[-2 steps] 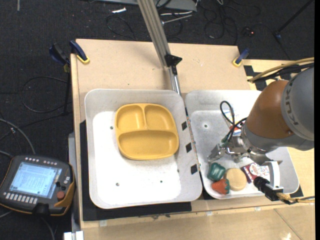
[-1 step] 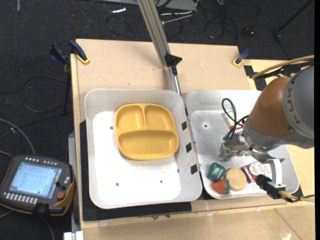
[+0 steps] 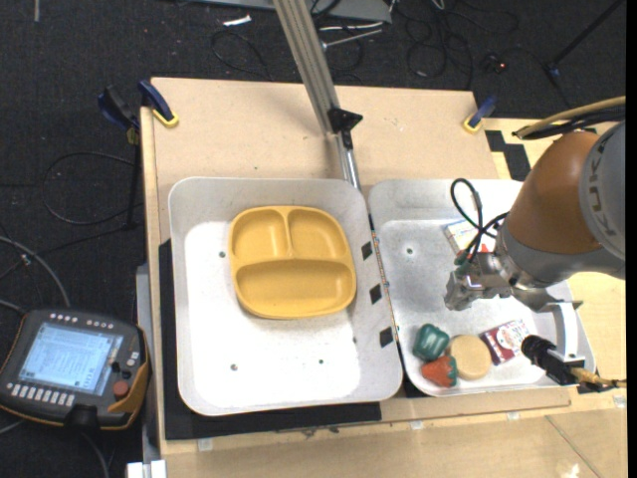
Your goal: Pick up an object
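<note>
Dark carpet strewn with black cables surrounds a tan wooden bench (image 3: 259, 127), seen from above at a slant. Two shallow white bins sit side by side on it. A yellow divided plate (image 3: 293, 262) with three compartments lies in the left bin (image 3: 199, 366), nearer its far edge than its near edge, roughly centred between its left and right walls. A grey metal pole (image 3: 314, 58) slants across the far part of the bench toward the gap between the bins. Blue and yellow clamps (image 3: 159, 106) grip the bench's far corners. A teach pendant (image 3: 70, 366) with a lit screen rests on the floor off the bench's near left corner.

My arm (image 3: 572, 202), grey with an orange band above the wrist, reaches in from the right over the right bin (image 3: 398, 217). My gripper (image 3: 466, 289) hangs over the middle of that bin, pointing down, with a black cable looping off it. Whether my fingers are spread or closed I cannot tell, and I see nothing between them.

The objects to pick lie along the right bin's near edge. A green toy pepper (image 3: 431, 341) sits closest to the bin's near left corner, touching a red toy (image 3: 440, 370) just in front of it. A round tan piece (image 3: 471, 357) sits just beside them. A small red and white packet (image 3: 505, 341) lies further right. A small printed card (image 3: 457, 235) shows near the bin's far side, behind my gripper.
</note>
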`<state>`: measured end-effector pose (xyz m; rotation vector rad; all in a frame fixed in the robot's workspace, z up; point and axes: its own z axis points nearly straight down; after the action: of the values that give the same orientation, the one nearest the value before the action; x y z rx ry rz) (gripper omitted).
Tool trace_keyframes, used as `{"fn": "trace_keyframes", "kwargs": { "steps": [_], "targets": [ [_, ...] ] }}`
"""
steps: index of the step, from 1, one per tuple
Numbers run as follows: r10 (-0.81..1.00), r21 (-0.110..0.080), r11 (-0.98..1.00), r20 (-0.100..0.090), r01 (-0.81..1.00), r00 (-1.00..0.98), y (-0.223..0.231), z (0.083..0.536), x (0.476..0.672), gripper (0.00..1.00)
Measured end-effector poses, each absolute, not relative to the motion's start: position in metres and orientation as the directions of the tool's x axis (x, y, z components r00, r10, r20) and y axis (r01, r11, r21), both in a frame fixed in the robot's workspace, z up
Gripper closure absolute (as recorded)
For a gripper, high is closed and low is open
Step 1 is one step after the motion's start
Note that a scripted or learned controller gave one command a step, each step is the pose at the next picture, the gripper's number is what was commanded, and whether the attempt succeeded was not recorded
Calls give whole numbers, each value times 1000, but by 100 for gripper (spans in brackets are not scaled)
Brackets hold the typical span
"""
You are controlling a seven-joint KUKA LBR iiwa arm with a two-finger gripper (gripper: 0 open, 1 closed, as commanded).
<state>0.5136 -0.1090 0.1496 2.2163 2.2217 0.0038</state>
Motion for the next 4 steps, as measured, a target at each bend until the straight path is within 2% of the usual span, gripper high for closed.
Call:
{"fn": "trace_keyframes", "kwargs": {
  "steps": [2,3,4],
  "targets": [
    [1000,7,3,-2,1000,-3,-117,263,515,100],
    [1000,2,7,1,1000,-7,-67,262,527,100],
    [1000,0,8,1,1000,-8,-18,245,551,100]
  ]
}}
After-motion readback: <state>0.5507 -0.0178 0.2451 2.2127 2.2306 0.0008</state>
